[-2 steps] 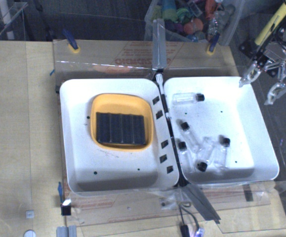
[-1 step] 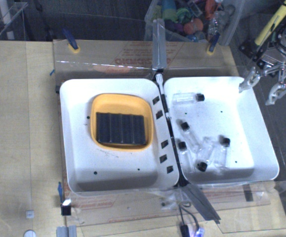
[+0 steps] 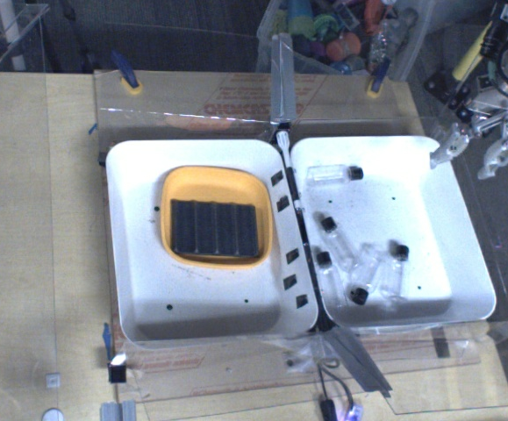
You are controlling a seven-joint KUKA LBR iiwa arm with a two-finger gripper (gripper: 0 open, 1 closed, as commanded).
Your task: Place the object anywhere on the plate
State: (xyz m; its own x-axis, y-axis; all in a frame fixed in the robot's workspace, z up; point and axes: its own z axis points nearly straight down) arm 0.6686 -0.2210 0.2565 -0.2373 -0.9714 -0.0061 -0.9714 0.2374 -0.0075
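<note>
A yellow plate lies in the left bin. A black ribbed rectangular block rests flat on the plate, covering most of its middle. My gripper hangs at the far right, above the right bin's back right corner and outside its rim. Its two pale fingers stand apart, open, with nothing between them. It is far from the plate and the block.
Several small clear vials with black caps lie scattered in the right bin, one more near its back wall. A ridge with black clips divides the bins. A clear tub of colourful toys stands behind.
</note>
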